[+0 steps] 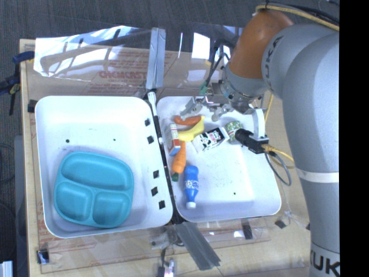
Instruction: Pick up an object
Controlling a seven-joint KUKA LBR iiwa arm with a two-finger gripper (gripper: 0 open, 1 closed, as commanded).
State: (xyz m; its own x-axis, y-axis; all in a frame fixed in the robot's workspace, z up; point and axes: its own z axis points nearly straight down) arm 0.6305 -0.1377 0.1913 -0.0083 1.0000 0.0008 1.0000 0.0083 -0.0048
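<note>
- Landmark: take the right bin as your reference; every place below is given relative to it.
- End effector: you see it low over the far edge of the right bin, just above the cluster of objects. Its metal parts blend with the clutter, so you cannot tell its state, and nothing is visibly held.
- Candidate objects: in the far-left part of the right bin lie a yellow banana-like piece, an orange-red piece touching it, a black-and-white printed item just beside them, and a small green-patterned roll toward the bin's far right.
- Further candidates: an orange carrot-shaped toy and a blue bottle with a white cap lie along the right bin's left wall, nearer the camera.
- Neighbouring bin: left of the right bin, the left bin holds a teal divided tray.
- Progress, as a judgement: the approach looks made; you should count the grasp and the lift as not yet done.
</note>
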